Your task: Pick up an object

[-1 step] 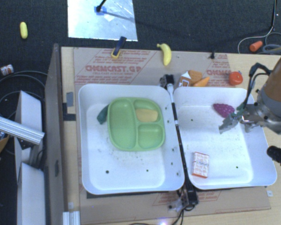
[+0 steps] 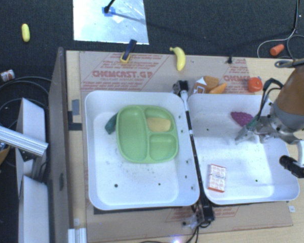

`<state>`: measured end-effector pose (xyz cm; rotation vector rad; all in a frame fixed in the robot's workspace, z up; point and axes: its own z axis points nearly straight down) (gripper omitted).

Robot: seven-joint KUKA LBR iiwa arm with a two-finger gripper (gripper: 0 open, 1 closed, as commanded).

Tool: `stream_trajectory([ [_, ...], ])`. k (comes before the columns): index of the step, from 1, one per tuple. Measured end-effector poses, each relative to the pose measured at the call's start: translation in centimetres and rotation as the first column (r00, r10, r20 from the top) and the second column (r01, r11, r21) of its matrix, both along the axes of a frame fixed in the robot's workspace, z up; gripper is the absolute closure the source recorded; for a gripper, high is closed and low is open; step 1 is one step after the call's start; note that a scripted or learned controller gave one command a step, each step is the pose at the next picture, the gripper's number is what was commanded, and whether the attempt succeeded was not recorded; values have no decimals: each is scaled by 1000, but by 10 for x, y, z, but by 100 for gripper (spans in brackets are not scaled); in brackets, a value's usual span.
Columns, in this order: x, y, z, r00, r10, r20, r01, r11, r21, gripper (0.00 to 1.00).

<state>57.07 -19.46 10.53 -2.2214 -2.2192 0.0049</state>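
Arm: the grey KUKA arm with the orange band (image 2: 296,92) is reaching in from the right and hanging over the right shallow white bin (image 2: 273,189).
Gripper: the two-finger gripper (image 2: 247,134) is sitting low over the bin floor; its tips are blurring against the white, so I cannot tell how it is set, and nothing is showing between them.
Nearest candidate: the small purple bumpy lump (image 2: 241,118) is lying in the right bin, just beside the gripper, toward the far wall.
Other candidate: the flat white-and-red printed packet (image 2: 217,177) is lying near the front-left corner of the same bin, well apart from the gripper.
Left bin: the green divided plastic tray (image 2: 139,140) is holding a yellow block (image 2: 159,123), with a dark green piece (image 2: 110,123) touching its left rim.
Progress: judging by this, no pick is made yet.
Risk: the gripper is sitting beside the purple lump, not over it, so closing here is likely catching nothing.
Risk: a descent may be nudging the lump toward the far wall, where a grasp is harder.
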Motion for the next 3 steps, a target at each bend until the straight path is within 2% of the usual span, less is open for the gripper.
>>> stream_trajectory([
  [1, 60, -4, 13, 1000, 7, 12, -7, 1000, -2, 0],
  [2, 93, 17, -22, 1000, 8, 8, -8, 1000, 1, 0],
  [3, 93, 15, -8, 1000, 9, 12, -9, 1000, -2, 100],
])
